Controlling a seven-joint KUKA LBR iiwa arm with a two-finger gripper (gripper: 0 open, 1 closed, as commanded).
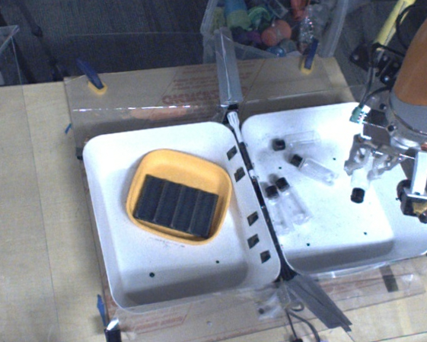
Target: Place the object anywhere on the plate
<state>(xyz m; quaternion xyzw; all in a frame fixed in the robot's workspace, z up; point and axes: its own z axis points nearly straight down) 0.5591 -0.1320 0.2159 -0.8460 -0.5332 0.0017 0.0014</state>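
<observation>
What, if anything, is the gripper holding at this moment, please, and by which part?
It cannot be told for sure. A small clear vial with a black cap hangs just below the gripper over the right bin, seemingly pinched at its clear end, but the contact is too small to confirm.

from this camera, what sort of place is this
Probably a robotics lab bench: two white bins on a taped wooden table, a yellow plate, small clear vials, and a tub of toys behind.

- A pale wooden bench [28, 226] is seen, on which two white bins are set side by side.
- The left bin [111, 216] and the right bin [335, 229] are placed touching along a centre seam.
- A brown sheet [151, 97] is laid under them.
</observation>
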